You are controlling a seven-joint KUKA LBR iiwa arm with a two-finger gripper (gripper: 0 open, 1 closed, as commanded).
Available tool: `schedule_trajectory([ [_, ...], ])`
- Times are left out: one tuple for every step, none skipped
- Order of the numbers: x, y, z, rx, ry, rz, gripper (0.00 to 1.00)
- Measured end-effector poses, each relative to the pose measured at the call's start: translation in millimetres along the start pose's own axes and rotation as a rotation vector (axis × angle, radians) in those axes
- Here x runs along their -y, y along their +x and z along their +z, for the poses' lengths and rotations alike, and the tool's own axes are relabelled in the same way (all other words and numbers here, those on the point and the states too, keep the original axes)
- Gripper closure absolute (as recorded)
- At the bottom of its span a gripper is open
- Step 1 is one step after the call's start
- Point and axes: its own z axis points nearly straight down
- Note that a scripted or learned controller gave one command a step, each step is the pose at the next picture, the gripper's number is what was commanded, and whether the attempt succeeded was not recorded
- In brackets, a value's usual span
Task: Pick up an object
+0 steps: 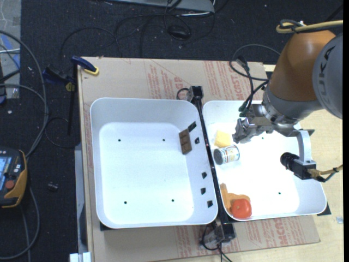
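In the right bin (283,201) lie a small can (226,155) on its side, a pale yellow piece (222,139) just above it, and a red tomato (241,207) with an orange piece (228,195) beside it at the bin's front left corner. A brown block (185,142) rests against the right wall of the left bin (131,168). My gripper (244,131) hangs over the right bin, a little up and to the right of the can and next to the yellow piece.
The arm's orange and grey body (300,75) covers the right bin's far right part. A black camera-like fitting (293,164) sticks out over the bin's right side. Cables and a clamp (84,65) lie beyond the bench's back edge.
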Motion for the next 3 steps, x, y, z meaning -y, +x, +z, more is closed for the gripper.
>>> schedule_trajectory([
  [-13, 45, -5, 0.000, -0.001, 0.001, 1.00],
  [-17, 95, 5, 0.001, 0.000, 0.000, 1.00],
  [-31, 144, -2, 0.000, -0.001, 0.001, 1.00],
])
